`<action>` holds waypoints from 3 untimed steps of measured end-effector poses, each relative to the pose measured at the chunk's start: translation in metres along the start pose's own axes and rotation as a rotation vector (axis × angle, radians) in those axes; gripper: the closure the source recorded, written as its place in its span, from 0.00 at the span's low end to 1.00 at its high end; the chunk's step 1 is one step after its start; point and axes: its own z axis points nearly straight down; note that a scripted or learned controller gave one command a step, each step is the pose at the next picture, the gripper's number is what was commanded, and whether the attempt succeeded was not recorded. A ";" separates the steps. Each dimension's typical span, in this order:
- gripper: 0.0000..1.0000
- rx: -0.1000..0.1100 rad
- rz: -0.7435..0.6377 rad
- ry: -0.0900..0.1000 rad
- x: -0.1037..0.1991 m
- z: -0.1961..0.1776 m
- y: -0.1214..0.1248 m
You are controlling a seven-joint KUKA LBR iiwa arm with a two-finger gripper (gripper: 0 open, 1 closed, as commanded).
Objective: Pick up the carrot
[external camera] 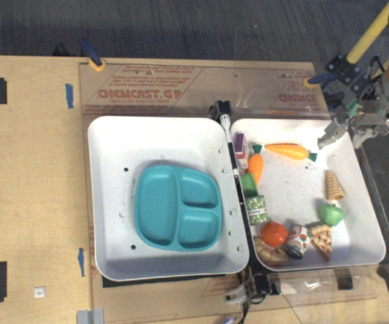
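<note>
Two white bins: left bin [107, 201] held a teal tray [178, 208]; right bin [363, 208] held the carrot [287, 151] and other toys, fingers [338, 131] above, grip unreadable.

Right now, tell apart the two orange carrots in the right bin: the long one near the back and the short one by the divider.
The long yellow-orange carrot lies crosswise near the right white bin's back wall; the short orange carrot lies roughly lengthwise against the left wall. The long one is slimmer and paler; the short one is stubbier and deeper orange. The long one lies nearer the gripper. Both have green tops.
</note>
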 end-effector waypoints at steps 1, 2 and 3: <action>0.00 -0.001 0.069 0.000 0.047 0.122 0.048; 1.00 0.014 0.067 -0.005 0.044 0.113 0.044; 1.00 -0.006 0.005 0.000 0.100 0.071 0.042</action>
